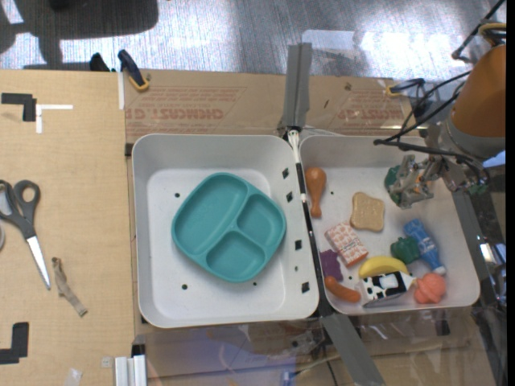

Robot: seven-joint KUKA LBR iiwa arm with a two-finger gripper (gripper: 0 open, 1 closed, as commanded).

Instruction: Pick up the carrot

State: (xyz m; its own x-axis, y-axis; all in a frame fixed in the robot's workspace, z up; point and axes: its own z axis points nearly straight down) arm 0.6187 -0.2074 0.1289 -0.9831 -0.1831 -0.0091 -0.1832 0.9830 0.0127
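arm [487, 87] cut off at right edge, pincer [405, 185] fingers blurred

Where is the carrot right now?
The carrot lies in the right bin, at its near left corner, beside the banana and below the small pink box.

Two white bins sit side by side: the left bin [145, 240] and the right bin [463, 232]. One teal divided plate [229, 227], with three compartments, lies in the left one. In the right I count one drumstick [315, 188], one slice of toast [368, 212], one pink carton [347, 244], one banana [383, 265], one carrot [343, 289], one blue bottle [424, 244] and one black-and-white cow [388, 286]. One pair of scissors [26, 223] lies on the counter.
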